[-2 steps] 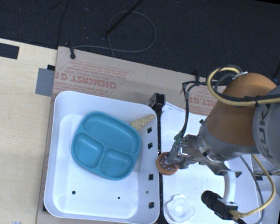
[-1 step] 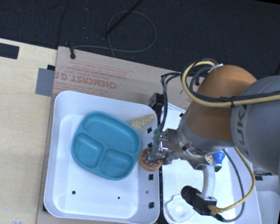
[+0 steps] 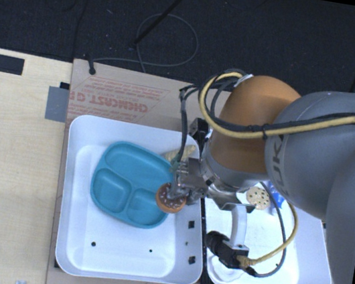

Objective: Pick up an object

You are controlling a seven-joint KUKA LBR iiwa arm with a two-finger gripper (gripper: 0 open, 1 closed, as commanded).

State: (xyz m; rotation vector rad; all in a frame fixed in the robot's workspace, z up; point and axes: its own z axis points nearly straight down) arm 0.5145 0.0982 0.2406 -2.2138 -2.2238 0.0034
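A blue divided plate [image 3: 126, 184] lies tilted in the left bin [image 3: 110, 255]. At the plate's right edge sits a small brown round thing [image 3: 170, 200] with a dark centre. My gripper [image 3: 180, 185] hangs directly over that brown thing, at the right side of the left bin, and appears to touch it from above. The arm's orange band and grey body hide much of the right bin.
The right bin [image 3: 290, 277] holds a pale tan disc with dots [image 3: 258, 198] and a small blue thing [image 3: 277, 199] beside it. A pale yellowish thing [image 3: 189, 151] peeks out behind the gripper near the left bin's back wall. The divider between the bins [image 3: 197, 243] runs just right of the gripper.
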